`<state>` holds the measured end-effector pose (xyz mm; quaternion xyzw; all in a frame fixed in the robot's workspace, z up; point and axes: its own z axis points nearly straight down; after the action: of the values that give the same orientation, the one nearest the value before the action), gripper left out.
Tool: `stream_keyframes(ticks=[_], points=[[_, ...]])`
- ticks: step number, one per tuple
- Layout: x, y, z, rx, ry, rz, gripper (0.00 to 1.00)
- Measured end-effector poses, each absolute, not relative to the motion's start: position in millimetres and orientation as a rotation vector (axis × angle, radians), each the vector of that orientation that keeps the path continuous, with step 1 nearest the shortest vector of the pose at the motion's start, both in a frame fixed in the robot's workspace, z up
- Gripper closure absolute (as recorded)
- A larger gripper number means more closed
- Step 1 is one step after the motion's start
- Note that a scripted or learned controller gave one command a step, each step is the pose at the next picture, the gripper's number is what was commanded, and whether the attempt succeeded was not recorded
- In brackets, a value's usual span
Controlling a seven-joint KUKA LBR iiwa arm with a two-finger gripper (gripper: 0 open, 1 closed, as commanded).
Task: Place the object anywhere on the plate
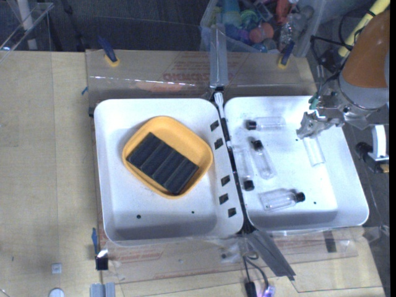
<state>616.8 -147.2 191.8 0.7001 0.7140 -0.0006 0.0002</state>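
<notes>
- The yellow plate [167, 156] is being carried by the left bin [111, 166], in the left-centre of the frame, with a dark ribbed pad [162, 161] lying across its middle.
- The right bin [346, 197] is being occupied by several clear vials with black caps, all lying on their sides.
- One vial [265, 124] is lying near the upper left of the right bin, its cap pointing toward the divider between the bins.
- A second vial [261, 158] is lying just below it, slanted, with its cap at the upper end.
- A third vial [281, 198] is resting toward the lower middle of the right bin, its cap pointing to the right.
- Another vial [243, 167] is lying right against the divider, its black cap at the lower end.
- The gripper [307, 129] is being held over the upper right part of the right bin, at the end of the arm [365, 60] that is entering from the upper right of the frame.
- A clear vial [314, 150] is hanging directly below the fingers, seemingly raised off the bin floor, and its upper end is meeting the fingertips; the fingers appear clenched on it, though the clear glass is making the contact hard to read.
- That vial is sitting well apart from the plate, on the far side of the divider.
- A clear box of coloured toys [260, 8] is standing on the desk [37, 166] beyond the bins, at the top centre of the frame.
</notes>
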Motion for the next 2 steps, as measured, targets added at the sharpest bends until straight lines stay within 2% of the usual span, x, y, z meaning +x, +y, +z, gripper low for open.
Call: stream_keyframes(ticks=[1,2], points=[[652.5,-125.8,206.3,2.036,2.387,0.002,1.00],[667.5,-61.4,226.7,1.782,2.582,0.003,1.00]])
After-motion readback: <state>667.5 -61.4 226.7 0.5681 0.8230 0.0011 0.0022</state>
